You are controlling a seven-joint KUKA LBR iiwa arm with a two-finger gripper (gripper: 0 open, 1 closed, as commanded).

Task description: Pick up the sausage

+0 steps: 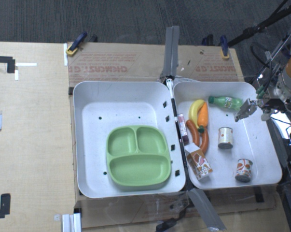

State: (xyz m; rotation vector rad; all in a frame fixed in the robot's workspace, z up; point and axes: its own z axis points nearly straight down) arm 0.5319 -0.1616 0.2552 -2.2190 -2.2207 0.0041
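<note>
Bins (pixel 87 129) look like smooth white plastic, the green tray (pixel 138 156) is matte plastic too. Sausage (pixel 195 135) has a glossy skin, cans (pixel 243 170) are shiny metal, and the bench (pixel 24 144) is pale, matte wood

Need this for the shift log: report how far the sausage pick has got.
Done: nothing yet. The sausage lies in the right bin, below the banana and carrot. In hand: the gripper hangs over the bin's right part, beside the green bottle, apart from the sausage. Left: move across, descend, grasp, lift.
</note>
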